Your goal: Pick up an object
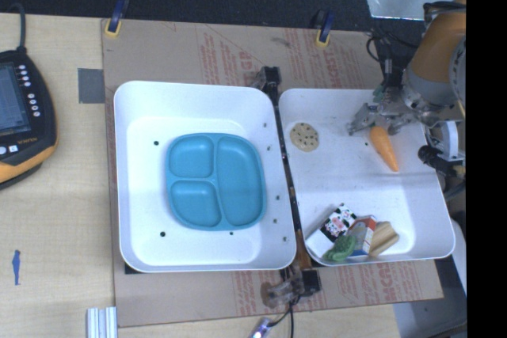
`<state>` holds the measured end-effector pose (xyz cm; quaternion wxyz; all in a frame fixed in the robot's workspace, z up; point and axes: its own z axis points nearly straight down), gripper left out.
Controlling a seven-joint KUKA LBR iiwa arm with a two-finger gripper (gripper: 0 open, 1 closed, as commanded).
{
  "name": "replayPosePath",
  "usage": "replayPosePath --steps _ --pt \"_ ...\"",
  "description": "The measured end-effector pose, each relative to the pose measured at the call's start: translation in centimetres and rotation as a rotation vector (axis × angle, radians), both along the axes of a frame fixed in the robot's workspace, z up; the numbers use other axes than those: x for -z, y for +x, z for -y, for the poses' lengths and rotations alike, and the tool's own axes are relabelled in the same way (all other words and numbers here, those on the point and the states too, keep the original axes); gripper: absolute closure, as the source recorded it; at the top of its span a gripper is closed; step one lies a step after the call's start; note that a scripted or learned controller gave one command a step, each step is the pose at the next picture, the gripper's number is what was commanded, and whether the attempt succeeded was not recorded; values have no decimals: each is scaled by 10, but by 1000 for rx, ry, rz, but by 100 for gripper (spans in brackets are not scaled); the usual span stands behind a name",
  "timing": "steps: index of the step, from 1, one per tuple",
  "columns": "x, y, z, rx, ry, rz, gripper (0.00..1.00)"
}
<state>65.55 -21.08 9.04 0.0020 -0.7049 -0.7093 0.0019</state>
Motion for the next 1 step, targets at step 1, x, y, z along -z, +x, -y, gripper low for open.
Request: replayPosePath --steps 1 --pt "-12 1 1 -4 -1 2 100"
